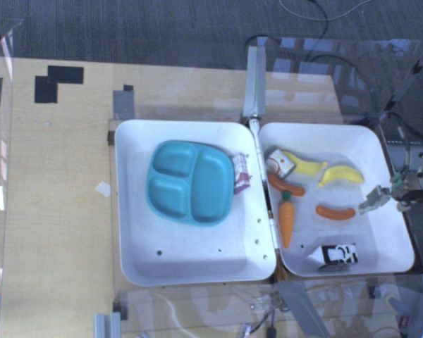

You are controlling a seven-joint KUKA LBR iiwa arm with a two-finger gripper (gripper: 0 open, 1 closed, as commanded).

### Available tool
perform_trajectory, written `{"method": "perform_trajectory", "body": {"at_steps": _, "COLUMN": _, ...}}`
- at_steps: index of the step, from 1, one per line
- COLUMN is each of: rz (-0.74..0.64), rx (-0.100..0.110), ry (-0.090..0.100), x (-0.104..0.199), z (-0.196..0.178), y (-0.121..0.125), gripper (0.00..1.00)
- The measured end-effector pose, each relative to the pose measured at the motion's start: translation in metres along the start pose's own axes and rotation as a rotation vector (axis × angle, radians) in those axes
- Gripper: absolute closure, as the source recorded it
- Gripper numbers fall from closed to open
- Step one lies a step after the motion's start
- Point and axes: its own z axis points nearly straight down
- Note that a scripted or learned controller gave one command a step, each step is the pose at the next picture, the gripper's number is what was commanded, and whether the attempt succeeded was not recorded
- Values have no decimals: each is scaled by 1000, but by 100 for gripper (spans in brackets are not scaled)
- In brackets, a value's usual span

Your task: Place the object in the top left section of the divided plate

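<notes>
Pre-grasp step: my gripper [375,201] at the right bin's [381,143] right rim, jaw state unclear, holds nothing visible; next, pick the sausage [335,213] for the blue divided plate [192,182].

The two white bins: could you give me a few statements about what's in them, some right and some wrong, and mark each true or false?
1. The blue divided plate lies in the left bin. True.
2. The carrot rests on the plate. False: it lies in the right bin, near the wall between the bins.
3. Two sausages, one by the carrot's top and one farther right, lie in the right bin. True.
4. The gripper hangs over the plate. False: it is at the right bin's right edge.
5. Every section of the plate holds food. False: its sections are bare.
</notes>
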Motion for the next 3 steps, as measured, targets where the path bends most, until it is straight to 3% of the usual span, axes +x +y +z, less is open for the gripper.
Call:
{"method": "perform_trajectory", "body": {"at_steps": 1, "rz": -33, "rx": -2, "ry": -3, "x": 1, "z": -80, "y": 21, "gripper": 0}}
{"method": "perform_trajectory", "body": {"at_steps": 2, "rz": 148, "rx": 3, "ry": -1, "x": 2, "z": 27, "y": -1, "gripper": 0}}
{"method": "perform_trajectory", "body": {"at_steps": 3, "rz": 13, "rx": -3, "ry": -4, "x": 12, "z": -104, "y": 2, "gripper": 0}}
